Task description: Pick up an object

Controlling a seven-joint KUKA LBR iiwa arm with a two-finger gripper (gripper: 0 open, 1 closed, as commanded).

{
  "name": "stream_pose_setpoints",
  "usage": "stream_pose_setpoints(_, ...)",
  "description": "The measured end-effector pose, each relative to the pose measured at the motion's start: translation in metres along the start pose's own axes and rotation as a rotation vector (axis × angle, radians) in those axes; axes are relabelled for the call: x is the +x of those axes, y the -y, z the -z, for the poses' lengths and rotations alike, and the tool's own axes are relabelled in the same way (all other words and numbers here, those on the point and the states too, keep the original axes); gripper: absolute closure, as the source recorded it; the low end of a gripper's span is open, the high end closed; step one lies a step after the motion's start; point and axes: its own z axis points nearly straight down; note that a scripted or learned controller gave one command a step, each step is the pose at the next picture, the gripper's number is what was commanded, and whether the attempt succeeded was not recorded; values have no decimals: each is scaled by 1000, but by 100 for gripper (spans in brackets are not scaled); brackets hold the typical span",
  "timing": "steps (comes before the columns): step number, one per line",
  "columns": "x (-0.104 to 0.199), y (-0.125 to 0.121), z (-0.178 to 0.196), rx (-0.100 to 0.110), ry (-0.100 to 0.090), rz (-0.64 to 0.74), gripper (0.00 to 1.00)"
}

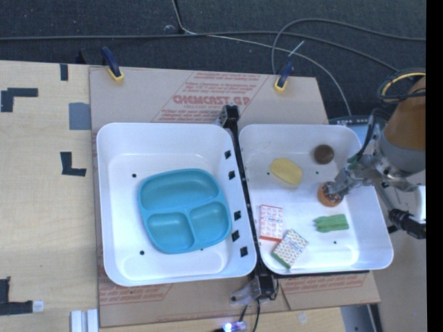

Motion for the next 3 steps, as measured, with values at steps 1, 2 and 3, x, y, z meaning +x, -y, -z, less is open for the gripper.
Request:
stream_pose_setpoints(1,8,-8,57,-3,1,2,100)
stream_pose_setpoints(2,8,-8,67,2,-1,1,100)
stream_pose_setpoints(3,62,-30,60,3,-3,7,100)
